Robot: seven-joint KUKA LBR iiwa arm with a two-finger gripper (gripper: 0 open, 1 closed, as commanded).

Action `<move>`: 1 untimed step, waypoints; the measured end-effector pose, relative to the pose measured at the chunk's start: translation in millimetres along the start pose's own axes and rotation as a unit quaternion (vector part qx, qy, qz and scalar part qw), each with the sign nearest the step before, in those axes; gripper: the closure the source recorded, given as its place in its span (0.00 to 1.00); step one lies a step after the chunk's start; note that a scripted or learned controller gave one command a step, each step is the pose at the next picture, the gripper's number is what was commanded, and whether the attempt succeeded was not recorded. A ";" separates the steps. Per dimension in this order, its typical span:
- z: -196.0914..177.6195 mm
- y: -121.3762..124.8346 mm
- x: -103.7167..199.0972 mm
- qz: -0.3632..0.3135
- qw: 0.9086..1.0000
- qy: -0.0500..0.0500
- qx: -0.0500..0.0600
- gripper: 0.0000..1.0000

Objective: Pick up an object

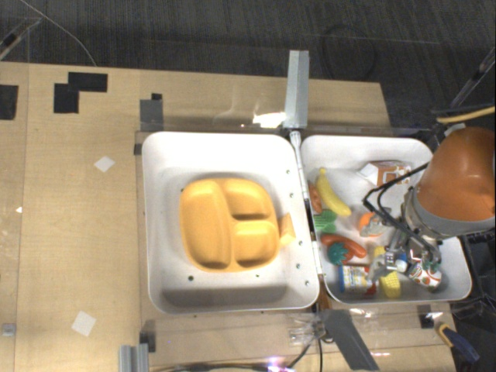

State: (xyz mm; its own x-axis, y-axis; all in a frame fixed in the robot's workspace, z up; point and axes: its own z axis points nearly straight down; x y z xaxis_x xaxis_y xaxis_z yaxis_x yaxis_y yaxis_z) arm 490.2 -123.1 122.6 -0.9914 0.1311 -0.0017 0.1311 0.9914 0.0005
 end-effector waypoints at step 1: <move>33.5 15.8 -95.0 0.136 0.991 -0.006 -0.001 0.00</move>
